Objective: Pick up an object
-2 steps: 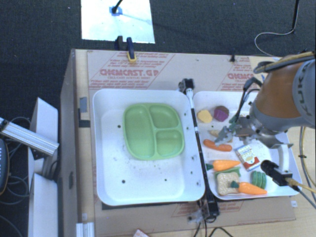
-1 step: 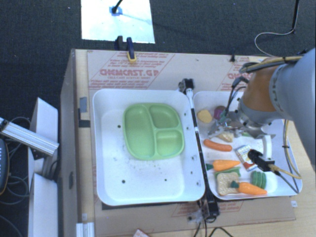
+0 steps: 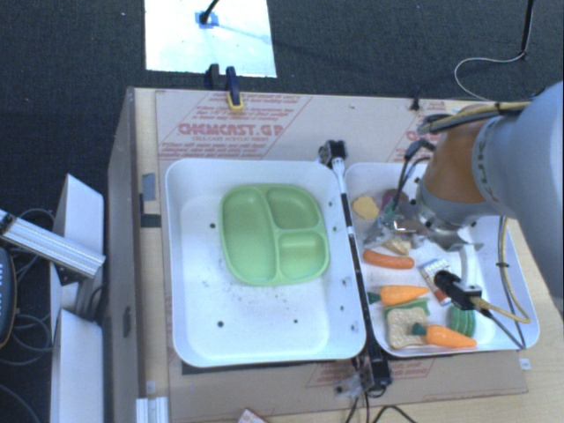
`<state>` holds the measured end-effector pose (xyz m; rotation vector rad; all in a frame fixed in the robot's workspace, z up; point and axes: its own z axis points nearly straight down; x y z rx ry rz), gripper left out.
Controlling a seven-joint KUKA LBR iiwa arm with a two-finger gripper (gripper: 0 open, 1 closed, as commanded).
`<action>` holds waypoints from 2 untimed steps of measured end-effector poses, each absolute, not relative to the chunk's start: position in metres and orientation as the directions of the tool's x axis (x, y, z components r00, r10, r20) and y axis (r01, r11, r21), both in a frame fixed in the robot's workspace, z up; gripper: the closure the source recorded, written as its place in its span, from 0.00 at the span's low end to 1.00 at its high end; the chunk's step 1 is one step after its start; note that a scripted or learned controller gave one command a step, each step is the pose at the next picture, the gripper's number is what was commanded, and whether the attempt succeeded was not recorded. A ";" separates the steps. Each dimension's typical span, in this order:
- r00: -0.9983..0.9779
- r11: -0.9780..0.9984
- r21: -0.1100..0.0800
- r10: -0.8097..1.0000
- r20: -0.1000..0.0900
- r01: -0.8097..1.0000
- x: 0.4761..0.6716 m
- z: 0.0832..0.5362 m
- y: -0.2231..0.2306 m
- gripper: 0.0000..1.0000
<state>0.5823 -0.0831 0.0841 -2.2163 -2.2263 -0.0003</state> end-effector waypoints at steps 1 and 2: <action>-0.006 0.006 0.002 1.000 0.000 1.000 0.583 0.095 -0.083 1.00; -0.004 0.004 0.003 1.000 0.001 1.000 0.507 0.185 -0.051 1.00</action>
